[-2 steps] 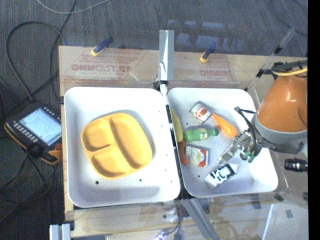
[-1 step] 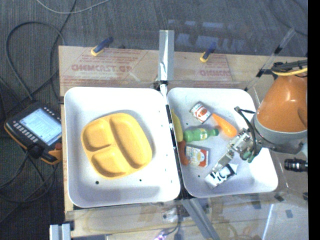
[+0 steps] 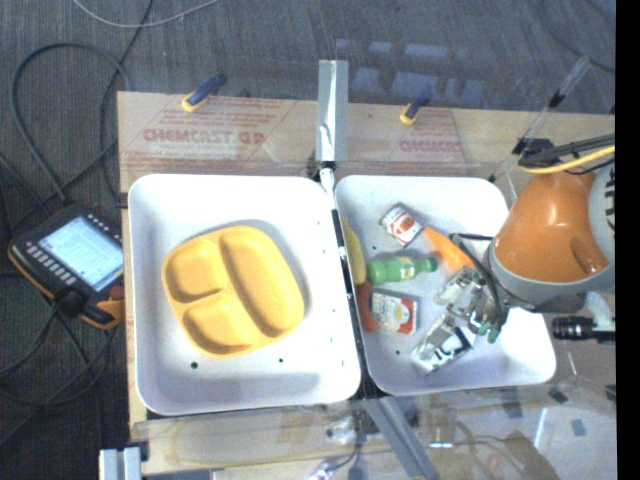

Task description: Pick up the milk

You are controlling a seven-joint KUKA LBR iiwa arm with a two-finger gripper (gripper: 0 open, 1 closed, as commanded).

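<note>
The milk (image 3: 400, 223) is a small white carton with a red label. It lies tilted near the back of the right bin (image 3: 520, 363). My gripper (image 3: 452, 330) hangs low over the front right part of that bin, pointing down and to the left, well in front of and to the right of the milk. Nothing shows clearly in its grasp. A white and dark shape (image 3: 438, 351) lies at its tip, and I cannot tell whether it is part of the gripper or a separate thing.
In the right bin a green bottle (image 3: 400, 267), an orange carrot (image 3: 448, 249), a yellow banana (image 3: 353, 255) and a red packet (image 3: 391, 312) lie between the milk and the gripper. The left bin (image 3: 150, 368) holds a yellow divided plate (image 3: 234, 288).
</note>
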